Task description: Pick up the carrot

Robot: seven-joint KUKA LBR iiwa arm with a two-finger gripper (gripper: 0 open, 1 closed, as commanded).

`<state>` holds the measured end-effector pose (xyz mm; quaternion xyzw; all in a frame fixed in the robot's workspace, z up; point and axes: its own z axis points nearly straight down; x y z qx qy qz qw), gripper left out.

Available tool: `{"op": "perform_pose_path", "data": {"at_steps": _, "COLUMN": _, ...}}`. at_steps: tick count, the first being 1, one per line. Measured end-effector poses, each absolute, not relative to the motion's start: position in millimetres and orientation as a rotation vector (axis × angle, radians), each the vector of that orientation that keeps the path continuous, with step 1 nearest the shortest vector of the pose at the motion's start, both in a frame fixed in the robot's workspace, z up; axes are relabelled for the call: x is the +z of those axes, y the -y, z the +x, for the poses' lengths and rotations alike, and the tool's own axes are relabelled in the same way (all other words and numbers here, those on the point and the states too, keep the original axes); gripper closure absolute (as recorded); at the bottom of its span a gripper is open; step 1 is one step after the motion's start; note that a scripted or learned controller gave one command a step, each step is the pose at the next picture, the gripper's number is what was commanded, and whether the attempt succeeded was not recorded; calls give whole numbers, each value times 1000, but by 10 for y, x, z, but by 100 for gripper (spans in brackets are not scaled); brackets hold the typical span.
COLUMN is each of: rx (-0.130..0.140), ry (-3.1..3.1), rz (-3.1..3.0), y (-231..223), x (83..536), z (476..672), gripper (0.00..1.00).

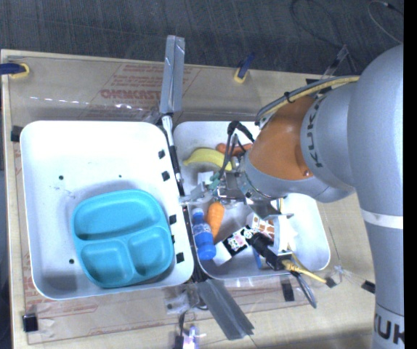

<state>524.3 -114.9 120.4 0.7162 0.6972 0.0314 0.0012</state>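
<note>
The big grey arm [368, 144] comes in from the right side of the frame, with its orange band [281, 151] over the right bin [314, 249]. The gripper [227, 187] hangs low in the middle of the frame, at the left part of that bin. I cannot tell if it is wide or narrow, as the wrist hides it.

The carrot [214, 214] lies in the right bin, just below the gripper, with its orange tip pointing down. A blue bottle [203, 235] lies just beside it on the left. A yellow banana [203, 156] sits higher up in the same bin.

The left bin [56, 158] holds a blue tray [123, 236] with three parts, in the lower middle of the frame.
</note>
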Motion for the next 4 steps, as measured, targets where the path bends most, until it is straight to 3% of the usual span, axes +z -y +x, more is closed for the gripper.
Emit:
{"op": "perform_pose_path", "data": {"at_steps": 1, "rx": 111, "ry": -2274, "rz": 2160, "y": 1191, "x": 1196, "z": 5278, "gripper": 0}}
{"op": "perform_pose_path", "data": {"at_steps": 4, "rx": 107, "ry": -2279, "rz": 2143, "y": 1172, "x": 1205, "z": 5268, "gripper": 0}}
